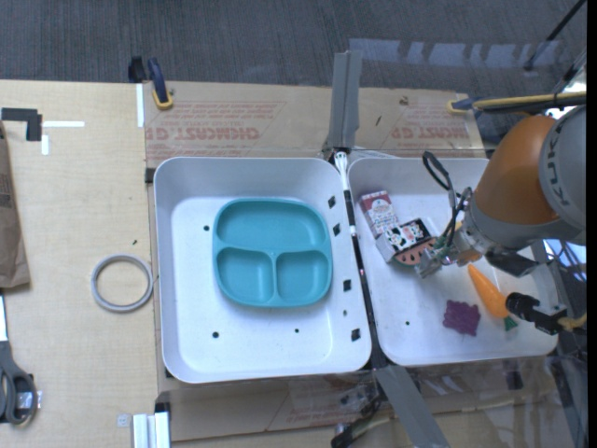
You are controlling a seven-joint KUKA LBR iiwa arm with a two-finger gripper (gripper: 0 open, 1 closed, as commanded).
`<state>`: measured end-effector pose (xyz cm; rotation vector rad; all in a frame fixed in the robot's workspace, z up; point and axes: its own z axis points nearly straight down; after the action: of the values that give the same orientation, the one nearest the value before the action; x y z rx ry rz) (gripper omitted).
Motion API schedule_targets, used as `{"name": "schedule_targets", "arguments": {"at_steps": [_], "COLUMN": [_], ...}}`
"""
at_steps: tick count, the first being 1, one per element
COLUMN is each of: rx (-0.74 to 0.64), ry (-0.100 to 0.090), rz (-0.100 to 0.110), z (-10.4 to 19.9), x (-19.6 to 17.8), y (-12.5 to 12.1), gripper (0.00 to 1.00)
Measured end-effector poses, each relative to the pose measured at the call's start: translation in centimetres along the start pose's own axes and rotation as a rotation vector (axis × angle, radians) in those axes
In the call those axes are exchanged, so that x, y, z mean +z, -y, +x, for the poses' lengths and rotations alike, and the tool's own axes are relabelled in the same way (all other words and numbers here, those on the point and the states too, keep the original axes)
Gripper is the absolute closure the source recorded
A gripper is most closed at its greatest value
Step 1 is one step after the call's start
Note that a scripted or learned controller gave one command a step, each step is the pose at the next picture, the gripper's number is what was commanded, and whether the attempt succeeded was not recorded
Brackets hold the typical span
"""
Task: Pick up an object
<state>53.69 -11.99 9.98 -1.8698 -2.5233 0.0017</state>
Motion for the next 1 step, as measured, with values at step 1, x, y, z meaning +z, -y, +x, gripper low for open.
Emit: {"name": "schedule_targets", "arguments": {"at_steps": [1], "rx": [-0.067], "ry": [0.002], "rz": [-0.001], "z": [-4.24], "x": [-7.58], "y": [5.67], "gripper": [0.0]}}
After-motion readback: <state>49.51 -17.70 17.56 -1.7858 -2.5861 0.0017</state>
